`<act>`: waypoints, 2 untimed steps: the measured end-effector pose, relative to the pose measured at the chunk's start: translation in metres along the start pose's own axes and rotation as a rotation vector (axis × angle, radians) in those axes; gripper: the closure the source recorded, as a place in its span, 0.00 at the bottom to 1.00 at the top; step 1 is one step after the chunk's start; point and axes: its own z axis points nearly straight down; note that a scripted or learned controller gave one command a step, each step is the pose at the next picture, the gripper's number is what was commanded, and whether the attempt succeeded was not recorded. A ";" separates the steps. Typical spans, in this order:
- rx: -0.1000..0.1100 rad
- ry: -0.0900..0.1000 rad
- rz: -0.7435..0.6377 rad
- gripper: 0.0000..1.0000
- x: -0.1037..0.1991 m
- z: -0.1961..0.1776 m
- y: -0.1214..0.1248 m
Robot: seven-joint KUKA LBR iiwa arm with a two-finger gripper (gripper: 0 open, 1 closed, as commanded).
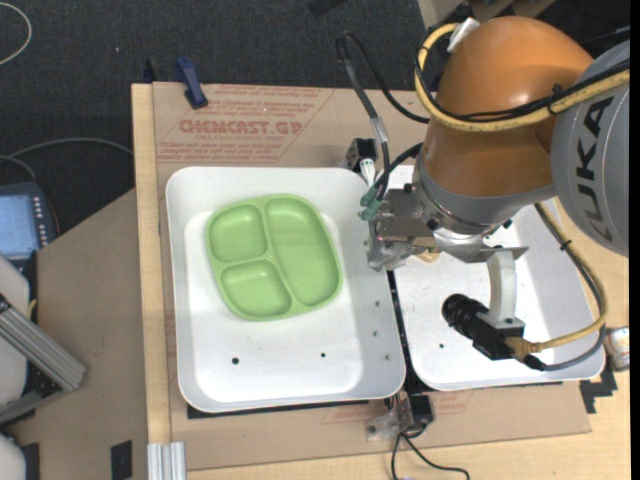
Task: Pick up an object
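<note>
Seen from the fixed camera above the bench, two shallow white bins sit side by side on a brown board printed with red lettering. The left bin fills the middle of the frame; the right bin lies against it toward the right edge, with the seam between them running down just right of centre.

A light green divided plate lies flat in the upper half of the left bin. It has three compartments, one long one on its right side and two smaller ones on its left, and it sits slightly turned relative to the bin's walls. Bare white floor shows below it.

The arm enters from the upper right of the frame, its large orange band and grey wrist covering much of the right bin. The gripper hangs below the wrist over the seam between the two bins, just beside the right edge of the plate. Its fingers are hidden under the wrist hardware, so I cannot tell how far apart they stand or whether anything sits between them.

A black cylindrical fitting on a bracket shows over the right bin, lower right of centre. A blue clamp rests at the board's upper left corner.
</note>
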 end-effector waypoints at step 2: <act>-0.006 -0.001 0.012 1.00 -0.047 -0.068 0.000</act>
